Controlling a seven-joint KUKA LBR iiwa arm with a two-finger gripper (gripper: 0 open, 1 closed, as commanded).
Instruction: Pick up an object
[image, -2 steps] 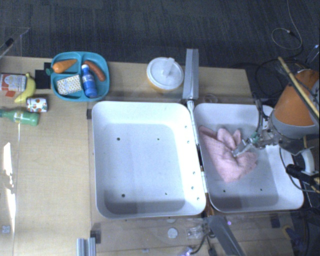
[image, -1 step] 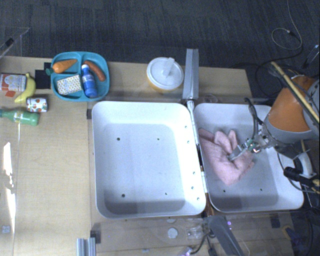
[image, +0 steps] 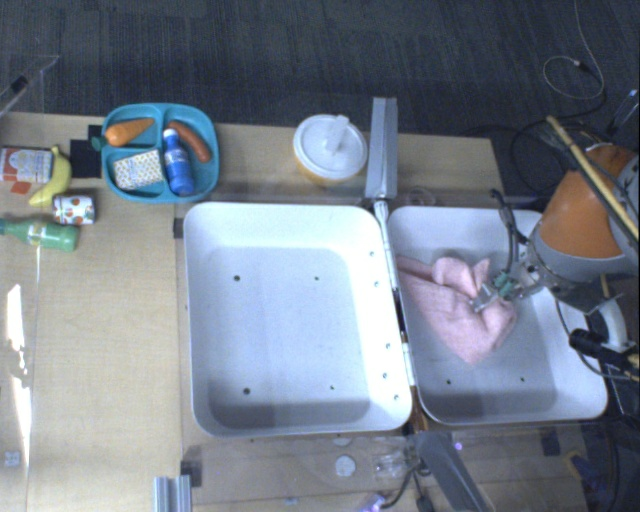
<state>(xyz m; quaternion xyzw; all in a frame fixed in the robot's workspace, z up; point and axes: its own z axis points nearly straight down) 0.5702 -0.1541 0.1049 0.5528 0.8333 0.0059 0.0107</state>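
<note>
Where the table meets the picture's left edge, a carton is cut off, with one banana, one small can and one green bottle beside it. One blue divided tray holds four toy foods. Behind the two white bins sits one lidded cup. One pink cloth lies crumpled in the right bin; the claw presses into its folds, fingertips buried, so I cannot tell its state.
</note>
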